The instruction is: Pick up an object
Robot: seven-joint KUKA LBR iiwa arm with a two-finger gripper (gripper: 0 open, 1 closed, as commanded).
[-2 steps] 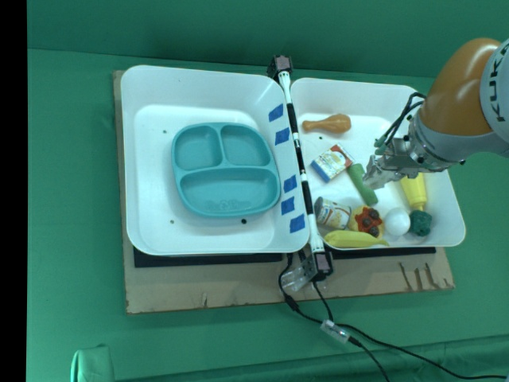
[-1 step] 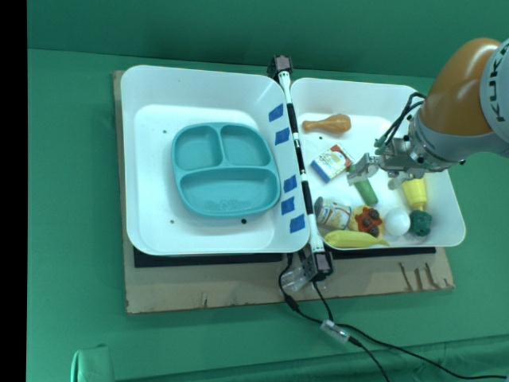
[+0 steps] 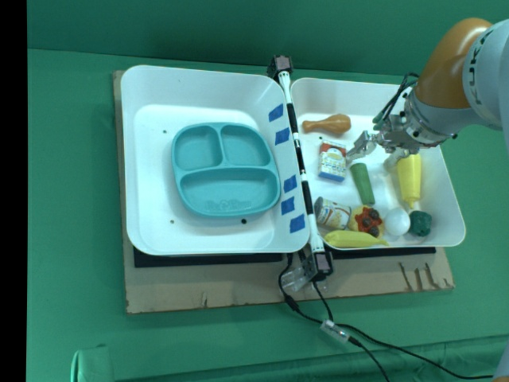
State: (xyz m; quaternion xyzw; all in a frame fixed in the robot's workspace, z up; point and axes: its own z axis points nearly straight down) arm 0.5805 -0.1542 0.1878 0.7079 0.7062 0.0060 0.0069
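**Green-draped table, two glossy white bins**

Green cloth covers the table (image 3: 71, 173). The gripper (image 3: 375, 151) hovers with jaws spread, grasping nothing, over the right bin (image 3: 445, 201), above a smooth green cylinder (image 3: 363, 183) beside a yellow plastic bottle (image 3: 409, 178). The left bin (image 3: 151, 94) carries a teal divided plate (image 3: 225, 170).

The divided tray (image 3: 225, 169) lies in the left bin (image 3: 151, 94), while the right bin (image 3: 445, 213) holds the drumstick (image 3: 328, 123) far and the banana (image 3: 354, 239) near.

The gripper (image 3: 375, 151) hangs over the right bin (image 3: 445, 183) with its fingers spread apart and nothing between them. Just below it lies a green cylinder (image 3: 363, 183), with a yellow bottle (image 3: 409, 178) to its right, a small carton (image 3: 332, 163) to its left and a toy drumstick (image 3: 328, 124) above-left.
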